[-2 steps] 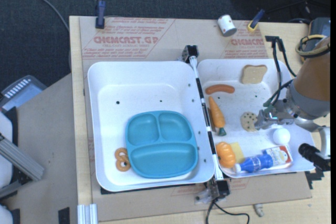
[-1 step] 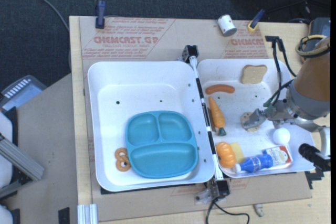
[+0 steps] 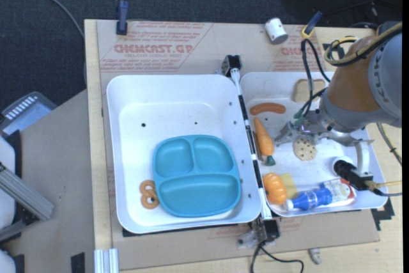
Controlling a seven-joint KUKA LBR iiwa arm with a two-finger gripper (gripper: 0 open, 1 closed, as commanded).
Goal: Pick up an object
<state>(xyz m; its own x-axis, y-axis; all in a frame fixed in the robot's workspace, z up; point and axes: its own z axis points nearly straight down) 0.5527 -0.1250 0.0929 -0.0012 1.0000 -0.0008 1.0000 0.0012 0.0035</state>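
Cookie point(image 3: 305, 149) lies unlifted just below gripper point(image 3: 300, 129); finger state cannot be told, so the pick remains undone.

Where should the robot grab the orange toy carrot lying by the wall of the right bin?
Probably across the thick orange middle of the toy carrot, coming straight down from above. It lies flat and lengthwise along the divider wall of the right white bin, green top toward the near end. Fingers closing across its narrow width fit best, though the wall side looks tight. The gripper sits just right of it.
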